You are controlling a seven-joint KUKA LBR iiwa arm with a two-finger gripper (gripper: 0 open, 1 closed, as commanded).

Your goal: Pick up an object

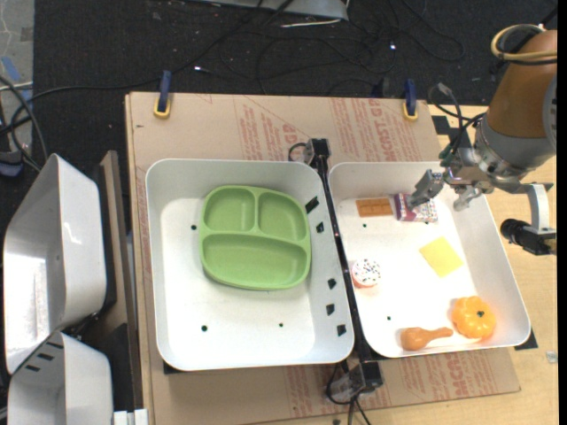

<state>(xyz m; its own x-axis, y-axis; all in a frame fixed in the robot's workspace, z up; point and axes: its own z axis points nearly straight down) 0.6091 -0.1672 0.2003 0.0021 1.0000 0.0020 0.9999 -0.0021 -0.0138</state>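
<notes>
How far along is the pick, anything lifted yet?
Done: the gripper has reached the right bin, at the small purple-and-white item. In hand: I can't confirm a grasp. Left: lifting it; the yellow square, pumpkin and donut lie untouched.

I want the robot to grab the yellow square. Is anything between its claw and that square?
Nothing visible stands in the way. The claw hovers at the far side of the right bin, by a small purple and white item. The yellow square lies nearer the camera, with bare white floor between. The orange cracker sits off to the side.
</notes>
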